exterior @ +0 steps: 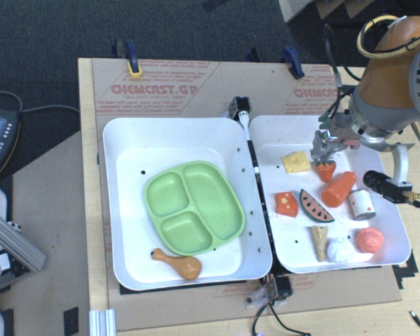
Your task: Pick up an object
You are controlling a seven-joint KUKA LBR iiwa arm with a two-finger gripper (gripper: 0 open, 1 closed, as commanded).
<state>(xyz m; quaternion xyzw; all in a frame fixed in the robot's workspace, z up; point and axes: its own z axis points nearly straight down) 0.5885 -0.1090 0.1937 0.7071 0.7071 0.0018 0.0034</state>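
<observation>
My gripper hangs low in the right bin, near its back. Directly under its tip lies a small orange-red piece; whether it is gripped cannot be told from above. Just left of the gripper sits a yellow cheese wedge. An orange carrot lies just in front and to the right. Further forward are a red strawberry-like piece, a watermelon slice, a small white can, an ice-cream cone and a pink-red round fruit.
The left bin holds a green divided plate and a brown chicken drumstick near its front edge. A black bar runs between the bins. The arm's body stands over the right bin's back right corner.
</observation>
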